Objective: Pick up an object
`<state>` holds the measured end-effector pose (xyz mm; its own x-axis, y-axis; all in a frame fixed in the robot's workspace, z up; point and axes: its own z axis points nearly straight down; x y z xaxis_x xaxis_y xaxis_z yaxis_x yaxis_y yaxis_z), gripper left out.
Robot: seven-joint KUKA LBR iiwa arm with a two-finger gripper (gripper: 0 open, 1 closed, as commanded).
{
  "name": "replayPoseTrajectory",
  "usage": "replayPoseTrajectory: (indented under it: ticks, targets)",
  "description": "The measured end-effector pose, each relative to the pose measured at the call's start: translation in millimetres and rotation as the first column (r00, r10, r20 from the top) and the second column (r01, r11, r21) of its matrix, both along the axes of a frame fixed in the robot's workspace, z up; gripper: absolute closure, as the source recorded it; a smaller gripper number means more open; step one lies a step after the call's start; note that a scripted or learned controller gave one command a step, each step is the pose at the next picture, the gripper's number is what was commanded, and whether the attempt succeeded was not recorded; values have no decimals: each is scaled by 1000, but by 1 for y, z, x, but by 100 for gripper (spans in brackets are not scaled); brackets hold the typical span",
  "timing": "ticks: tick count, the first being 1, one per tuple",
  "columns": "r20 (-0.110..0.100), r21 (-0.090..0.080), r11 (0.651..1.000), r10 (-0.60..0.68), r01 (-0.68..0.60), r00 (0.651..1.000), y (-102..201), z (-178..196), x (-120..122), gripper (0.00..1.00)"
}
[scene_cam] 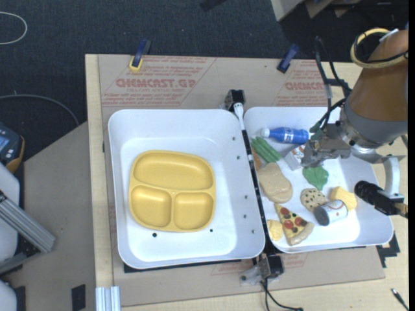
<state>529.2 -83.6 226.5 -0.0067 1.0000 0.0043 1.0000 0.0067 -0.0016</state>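
gripper point(316, 153) low in R bin point(373, 238), jaw state can't tell | green pc point(316, 174) at its 6 o'clock, just beside | prob light, soft plastic, slick | grip across narrow mid | pizza slice point(293, 223) at 7

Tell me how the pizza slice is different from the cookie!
The pizza slice is a triangle, while the cookie is round. The pizza slice has red dots on yellow; the cookie is pale with dark chips. The pizza slice looks bigger than the cookie. It lies nearer the front rim of the right bin, and the cookie lies just behind it. Both are toy foods lying flat in that bin.
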Motion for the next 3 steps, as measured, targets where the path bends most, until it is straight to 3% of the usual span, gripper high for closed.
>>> replayPoseTrajectory:
  ticks: [2,3]
  targets:
    - [-2,-1,1000,0,0,1000,107,8,-19,100]
    - [-4,-4,1000,-8,8,1000,97,-13,-20,100]
